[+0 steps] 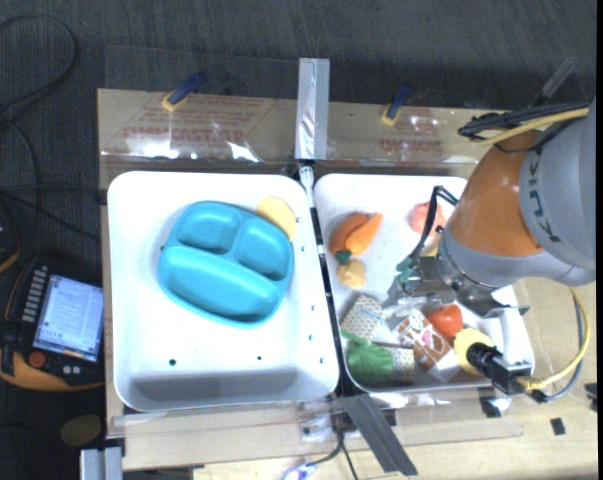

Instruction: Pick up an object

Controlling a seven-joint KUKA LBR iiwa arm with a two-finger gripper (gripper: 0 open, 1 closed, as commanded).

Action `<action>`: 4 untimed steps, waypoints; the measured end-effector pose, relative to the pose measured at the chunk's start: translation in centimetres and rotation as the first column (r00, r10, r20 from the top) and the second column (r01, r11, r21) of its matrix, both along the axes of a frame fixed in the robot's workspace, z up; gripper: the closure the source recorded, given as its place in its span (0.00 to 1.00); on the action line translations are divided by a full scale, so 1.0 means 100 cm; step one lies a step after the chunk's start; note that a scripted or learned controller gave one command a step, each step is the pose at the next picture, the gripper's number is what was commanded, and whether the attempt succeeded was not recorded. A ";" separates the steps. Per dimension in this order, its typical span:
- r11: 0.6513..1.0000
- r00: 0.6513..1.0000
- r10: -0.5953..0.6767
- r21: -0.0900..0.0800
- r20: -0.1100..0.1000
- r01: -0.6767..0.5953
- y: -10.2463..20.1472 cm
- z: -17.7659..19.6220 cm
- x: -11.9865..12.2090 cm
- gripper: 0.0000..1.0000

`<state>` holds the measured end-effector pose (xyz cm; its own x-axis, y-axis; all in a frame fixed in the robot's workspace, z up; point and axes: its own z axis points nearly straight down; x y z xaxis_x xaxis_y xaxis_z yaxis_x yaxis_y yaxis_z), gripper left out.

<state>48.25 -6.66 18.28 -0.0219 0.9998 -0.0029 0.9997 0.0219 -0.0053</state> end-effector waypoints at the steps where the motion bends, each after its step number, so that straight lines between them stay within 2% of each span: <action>1: 1.000 1.000 0.000 0.000 0.000 0.000 0.000 0.000 0.000 0.00; 2: 1.000 1.000 -0.012 0.001 0.001 0.012 -0.071 -0.067 0.000 0.00; 3: 0.993 0.993 -0.120 0.003 0.018 0.120 -0.061 -0.090 0.043 0.00; 4: 0.989 0.989 -0.145 0.011 0.024 0.145 -0.137 -0.089 0.011 0.00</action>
